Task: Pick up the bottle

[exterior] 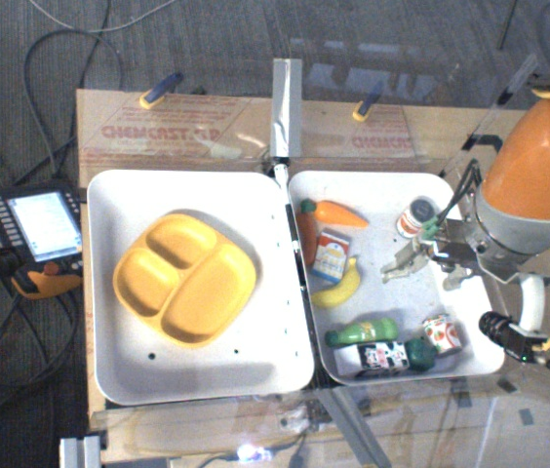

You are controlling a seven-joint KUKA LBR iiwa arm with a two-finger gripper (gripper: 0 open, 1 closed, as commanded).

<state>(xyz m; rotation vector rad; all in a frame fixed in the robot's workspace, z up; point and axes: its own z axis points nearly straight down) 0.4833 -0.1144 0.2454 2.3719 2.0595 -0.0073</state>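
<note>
Grey carpet surrounding bench, two white bins (99, 261) sitting side by side. Green bottle (363, 333) lying flat near right bin's front. Gripper (404, 259) hovering above, grip state unclear.

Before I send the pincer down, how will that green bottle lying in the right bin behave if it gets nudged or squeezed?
The green plastic bottle with the yellow label lies on its side, so a nudge would probably roll it. Its glossy round body looks slippery, so it may squirt out of a squeeze. The dark carton close beside it could block a roll that way.
</note>
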